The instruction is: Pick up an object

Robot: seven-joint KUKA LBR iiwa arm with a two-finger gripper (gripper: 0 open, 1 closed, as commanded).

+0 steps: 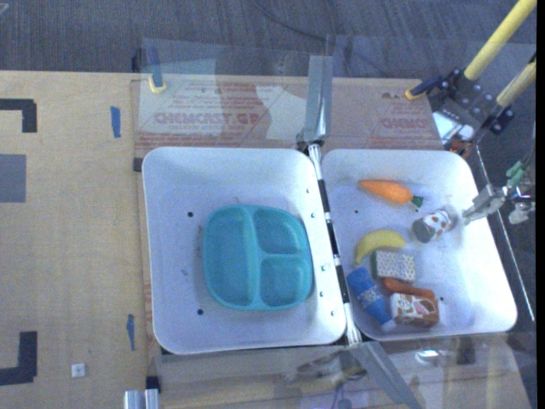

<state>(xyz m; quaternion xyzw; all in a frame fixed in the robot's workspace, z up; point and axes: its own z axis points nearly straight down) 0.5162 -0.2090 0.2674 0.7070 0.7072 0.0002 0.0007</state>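
Observation:
The right bin [485, 271] holds several small objects. An orange carrot [387, 192] lies near its far side. A small grey and white can [433, 225] lies on its side to the right of the middle. A yellow banana [378, 243] sits at the centre, with a speckled block [396, 266] just below it. Near the front wall lie a blue bottle-like item [369, 293] and a red and white carton [415, 307], touching each other.
A teal divided plate [257, 257] lies flat in the left bin [170, 186]. A small metal fitting [496, 199] juts over the right bin's right rim. Yellow poles with a black clamp [467, 95] stand at the back right. A metal divider [318, 100] runs behind the bins.

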